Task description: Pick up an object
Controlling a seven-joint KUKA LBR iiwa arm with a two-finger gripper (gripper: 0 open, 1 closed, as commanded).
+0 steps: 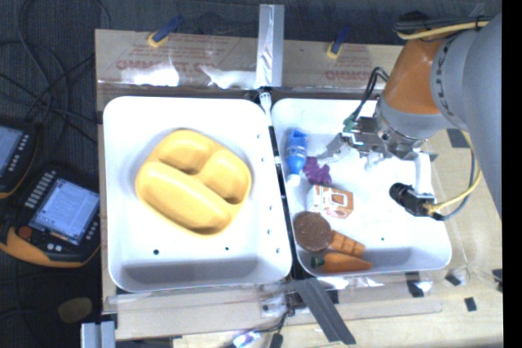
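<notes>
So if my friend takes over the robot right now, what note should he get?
Gripper: over the right bin, near its back; whether it is open or shut cannot be told, and nothing can be seen in it.
Right bin, along its left side, back to front: blue bottle, purple toy, small white and orange carton, brown round thing, orange carrot.
Left bin: one big yellow lumpy thing.
Done: nothing looks picked up yet.
Left: grab one thing and lift it. The purple toy and blue bottle lie closest to the gripper.
</notes>
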